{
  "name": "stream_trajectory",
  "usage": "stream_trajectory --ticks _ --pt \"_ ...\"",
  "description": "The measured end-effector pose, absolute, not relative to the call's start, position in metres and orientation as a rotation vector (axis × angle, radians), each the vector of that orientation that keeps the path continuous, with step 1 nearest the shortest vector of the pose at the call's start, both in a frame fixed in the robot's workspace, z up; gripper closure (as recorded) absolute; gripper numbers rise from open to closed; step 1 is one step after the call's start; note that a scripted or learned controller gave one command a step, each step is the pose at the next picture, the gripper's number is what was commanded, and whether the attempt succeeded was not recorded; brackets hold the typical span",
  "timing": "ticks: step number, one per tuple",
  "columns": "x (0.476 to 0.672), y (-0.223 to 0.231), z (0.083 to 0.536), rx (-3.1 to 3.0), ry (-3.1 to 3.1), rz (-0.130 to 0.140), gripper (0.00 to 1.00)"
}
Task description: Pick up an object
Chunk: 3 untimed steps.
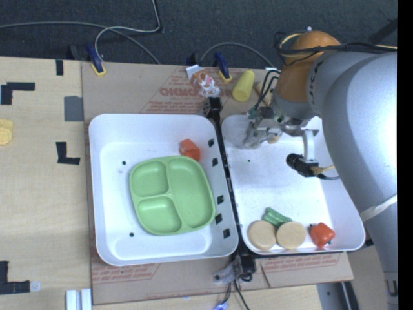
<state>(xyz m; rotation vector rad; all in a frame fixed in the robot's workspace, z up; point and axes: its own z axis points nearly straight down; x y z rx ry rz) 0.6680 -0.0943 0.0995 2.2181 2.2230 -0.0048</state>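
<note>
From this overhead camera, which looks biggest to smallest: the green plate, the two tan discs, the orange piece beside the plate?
1. Green plate, by far.
2. The two tan discs, which look alike in size.
3. Orange piece.

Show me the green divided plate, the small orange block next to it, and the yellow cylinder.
green divided plate [171, 194], camera view, centre ridge
small orange block [190, 149], camera view, top face
yellow cylinder [243, 86], camera view, middle of side

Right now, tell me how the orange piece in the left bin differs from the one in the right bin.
The left orange piece lies near its bin's far wall, just beyond the green divided plate. The right orange piece sits in its bin's near right corner, beside two tan discs, and looks redder. Both are small.
</note>
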Motion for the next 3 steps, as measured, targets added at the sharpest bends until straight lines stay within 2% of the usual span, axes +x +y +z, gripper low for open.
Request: stream_trajectory --ticks 1,2,3 --pt "0.635 -0.094 0.202 2.215 2.218 0.006 1.0" --pt "0.63 -0.023 0.184 2.22 2.225 0.0 1.0" --pt "0.613 -0.08 0.251 2.22 2.22 -0.001 1.0"
